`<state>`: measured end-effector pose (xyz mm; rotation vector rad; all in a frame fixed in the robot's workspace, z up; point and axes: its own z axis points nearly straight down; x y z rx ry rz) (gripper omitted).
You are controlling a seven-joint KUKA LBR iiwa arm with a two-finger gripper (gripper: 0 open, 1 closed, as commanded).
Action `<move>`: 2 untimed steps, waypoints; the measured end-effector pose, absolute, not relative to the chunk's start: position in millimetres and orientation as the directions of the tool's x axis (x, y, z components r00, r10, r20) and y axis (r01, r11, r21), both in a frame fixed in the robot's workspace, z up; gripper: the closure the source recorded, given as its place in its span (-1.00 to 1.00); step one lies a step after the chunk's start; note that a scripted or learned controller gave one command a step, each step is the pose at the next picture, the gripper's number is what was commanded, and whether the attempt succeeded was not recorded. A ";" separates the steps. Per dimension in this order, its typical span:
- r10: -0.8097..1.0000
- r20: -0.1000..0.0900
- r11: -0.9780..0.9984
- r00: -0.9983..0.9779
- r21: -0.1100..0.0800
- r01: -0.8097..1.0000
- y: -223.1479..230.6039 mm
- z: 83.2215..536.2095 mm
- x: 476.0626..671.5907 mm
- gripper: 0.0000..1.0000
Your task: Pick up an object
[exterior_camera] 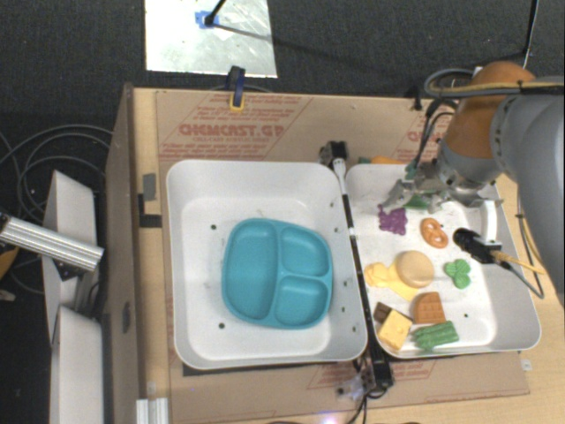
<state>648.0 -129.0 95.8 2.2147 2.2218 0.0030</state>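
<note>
Where the grey arm with its glossy orange band reaches into the right white bin, its jaws hang over the far left part of that bin. From this slant I cannot tell how far apart they stand or whether anything sits between them.

A smooth, round tan bun lies near the middle of the bin and serves as the mark for the rest. A knobbly purple grape cluster lies beyond the bun and a little to its left, just below the jaws, resting on the bin floor. A looped orange pretzel sits just beyond the bun on the right. A pale yellow lumpy piece touches the bun's left side. A bumpy green floret lies near its right. Nearer the camera than the bun are a ridged brown square, a yellow cheese wedge, a ribbed green pod and a small dark brown block. All look like moulded plastic.

Well to the left of the bun, the left white bin holds a matte teal plate with three compartments.

Both bins rest on a tabletop of brown cardboard printed in red. Dark carpet surrounds it, bearing a crinkled silvery sheet.
</note>
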 end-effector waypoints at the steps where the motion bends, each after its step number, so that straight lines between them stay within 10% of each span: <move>1: 1.000 0.001 0.007 -0.007 0.000 1.000 -87.3 83.8 636.9 -1.00; 2: 1.000 0.000 0.001 -0.001 0.002 1.000 -96.2 84.7 637.0 -1.00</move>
